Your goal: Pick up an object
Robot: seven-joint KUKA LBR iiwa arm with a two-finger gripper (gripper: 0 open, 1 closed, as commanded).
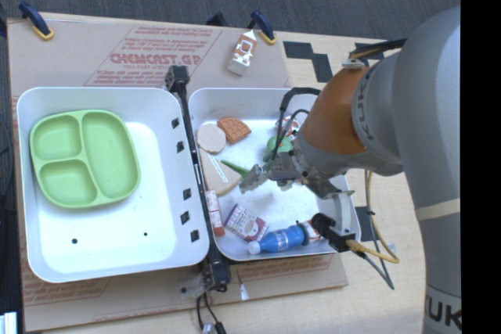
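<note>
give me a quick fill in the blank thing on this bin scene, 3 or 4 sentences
1. The green divided plate lies in the ____ bin as the camera sees it.
2. The plate has ____ compartments.
3. The bottle lying near the right bin's front edge is ____ in colour.
4. The band above the wrist of the arm is ____.

Missing words: left; three; blue; orange

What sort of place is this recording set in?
Probably a robotics lab bench: two white bins clamped on cardboard, a divided green tray in one, small items like a blue bottle under the arm.
</note>
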